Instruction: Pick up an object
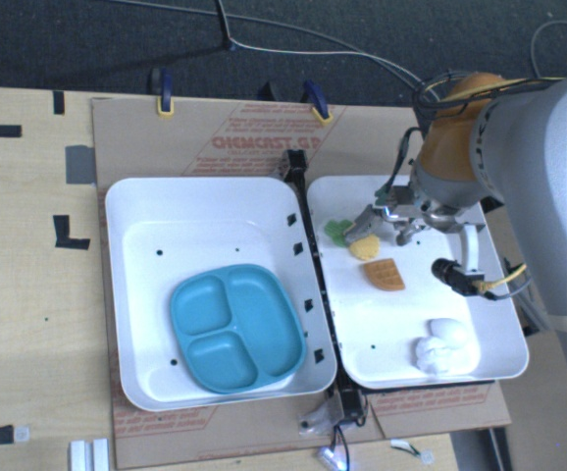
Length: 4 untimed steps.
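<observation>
My gripper (382, 234) hangs low over the upper left part of the right bin (489, 361), with its fingers spread open and nothing between them. Its left finger (360, 230) points down at a small yellow piece (365, 250) and lies right beside a green piece (337, 231). An orange-brown wafer-like piece (386, 275) lies just below the gripper on the bin floor. A white crumpled object (442, 346) rests in the bin's near right corner.
The left bin (136, 214) holds a blue divided plate (236, 327). A black divider (311, 253) runs between the bins. The grey arm with its orange band (450, 145) fills the right side above the bin. Cables (264, 42) trail behind the bench.
</observation>
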Available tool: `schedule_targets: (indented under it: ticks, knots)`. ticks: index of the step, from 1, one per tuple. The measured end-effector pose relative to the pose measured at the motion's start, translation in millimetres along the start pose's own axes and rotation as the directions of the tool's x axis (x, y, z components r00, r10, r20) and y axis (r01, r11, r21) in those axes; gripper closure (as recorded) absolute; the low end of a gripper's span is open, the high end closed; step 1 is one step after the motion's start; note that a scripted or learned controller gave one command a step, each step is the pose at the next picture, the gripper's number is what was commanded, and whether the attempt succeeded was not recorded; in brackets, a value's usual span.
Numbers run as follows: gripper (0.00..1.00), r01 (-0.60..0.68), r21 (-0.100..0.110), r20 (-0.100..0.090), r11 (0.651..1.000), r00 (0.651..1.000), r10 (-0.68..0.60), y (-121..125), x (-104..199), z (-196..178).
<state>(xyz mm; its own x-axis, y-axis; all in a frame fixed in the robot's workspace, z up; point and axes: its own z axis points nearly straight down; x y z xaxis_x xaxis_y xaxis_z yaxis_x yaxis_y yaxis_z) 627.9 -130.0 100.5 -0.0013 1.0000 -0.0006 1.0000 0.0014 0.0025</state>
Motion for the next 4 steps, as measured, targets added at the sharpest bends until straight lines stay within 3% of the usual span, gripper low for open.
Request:
schedule_targets:
  ticks: [1, 2, 3, 4]
  knots:
    - [0.0, -0.005, 0.001, 0.0, 1.0, 1.0, 0.005, 24, -45, 16]
    - [0.0, -0.001, 0.0, 0.0, 1.0, 1.0, 0.001, -19, -27, 14]
    - [0.0, 0.0, 0.002, -0.001, 1.0, 1.0, 0.0, -74, 11, 14]
    - [0.0, -0.004, 0.0, 0.001, 1.0, 1.0, 0.004, -50, -56, 15]
